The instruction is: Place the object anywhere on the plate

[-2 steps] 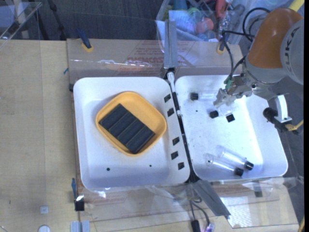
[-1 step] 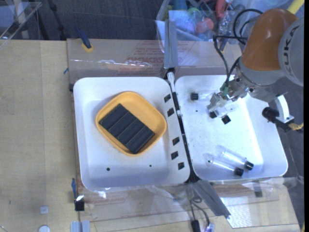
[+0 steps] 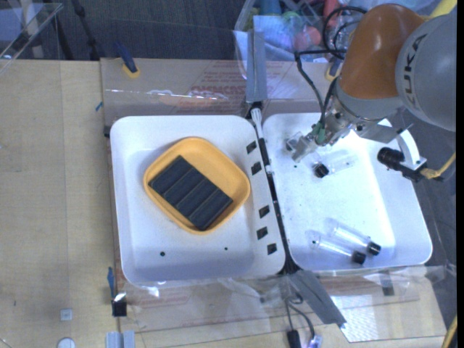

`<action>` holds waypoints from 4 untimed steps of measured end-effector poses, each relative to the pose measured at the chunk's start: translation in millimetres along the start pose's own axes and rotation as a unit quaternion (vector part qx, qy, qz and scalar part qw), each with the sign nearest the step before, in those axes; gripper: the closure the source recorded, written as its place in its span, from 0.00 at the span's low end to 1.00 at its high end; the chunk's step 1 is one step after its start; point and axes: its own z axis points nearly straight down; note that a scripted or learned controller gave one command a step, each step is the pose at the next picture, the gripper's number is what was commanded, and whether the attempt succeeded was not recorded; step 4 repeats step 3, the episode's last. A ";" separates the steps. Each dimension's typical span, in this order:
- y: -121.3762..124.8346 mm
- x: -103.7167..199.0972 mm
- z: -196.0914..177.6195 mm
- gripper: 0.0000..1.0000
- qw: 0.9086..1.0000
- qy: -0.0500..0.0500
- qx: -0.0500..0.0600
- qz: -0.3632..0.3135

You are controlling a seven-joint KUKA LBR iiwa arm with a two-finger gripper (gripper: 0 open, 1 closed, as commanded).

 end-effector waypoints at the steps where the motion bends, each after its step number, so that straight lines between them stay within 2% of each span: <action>1: 20.4 25.6 -0.2 1.00 0.999 0.000 0.000 -0.053; 2: 43.1 38.3 -0.4 1.00 0.981 0.000 -0.001 -0.196; 3: 43.1 38.0 -0.7 0.00 0.981 0.000 -0.001 -0.196; 4: 43.1 38.0 -0.7 0.00 0.981 0.000 -0.001 -0.196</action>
